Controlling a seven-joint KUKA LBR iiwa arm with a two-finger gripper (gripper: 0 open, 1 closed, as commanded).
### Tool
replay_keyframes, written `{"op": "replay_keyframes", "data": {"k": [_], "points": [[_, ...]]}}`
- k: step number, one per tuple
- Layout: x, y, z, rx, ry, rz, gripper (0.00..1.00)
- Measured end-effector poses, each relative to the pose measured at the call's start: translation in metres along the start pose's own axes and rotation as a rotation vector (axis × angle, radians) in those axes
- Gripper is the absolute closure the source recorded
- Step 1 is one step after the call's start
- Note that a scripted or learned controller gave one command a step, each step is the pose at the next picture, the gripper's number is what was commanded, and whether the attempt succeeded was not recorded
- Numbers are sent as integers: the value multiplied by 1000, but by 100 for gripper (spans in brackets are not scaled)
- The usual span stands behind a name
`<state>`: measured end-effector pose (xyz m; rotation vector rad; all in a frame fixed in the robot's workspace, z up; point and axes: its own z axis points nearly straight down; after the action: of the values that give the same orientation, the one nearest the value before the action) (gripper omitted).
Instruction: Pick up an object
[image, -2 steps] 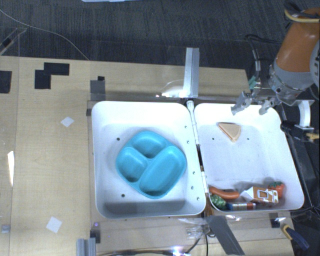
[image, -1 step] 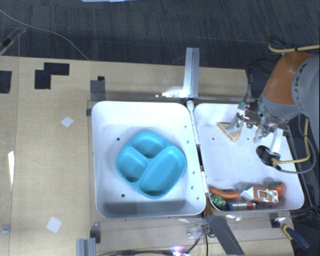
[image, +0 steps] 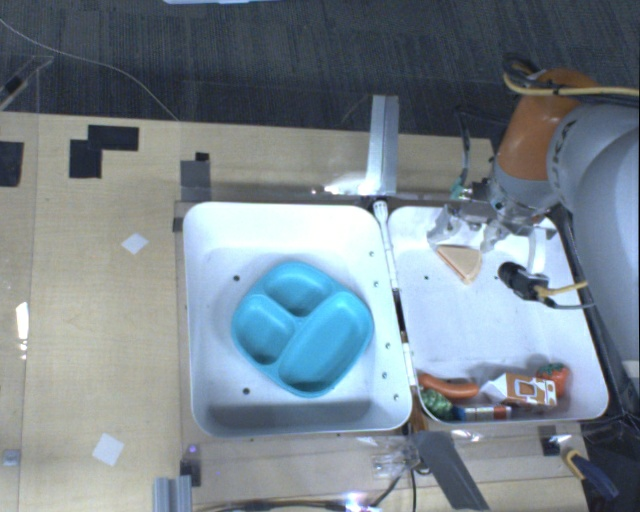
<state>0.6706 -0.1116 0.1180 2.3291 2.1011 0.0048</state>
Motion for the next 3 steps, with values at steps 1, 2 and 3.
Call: {"op": "replay_keyframes", "data": {"k": [1, 2, 3], "points": [[-26, -11, 32, -1, 1, -148, 0], [-6, -2, 31, 8, -5, -472, 0], [-6, -2, 32, 8, -4, -472, 0]]}}
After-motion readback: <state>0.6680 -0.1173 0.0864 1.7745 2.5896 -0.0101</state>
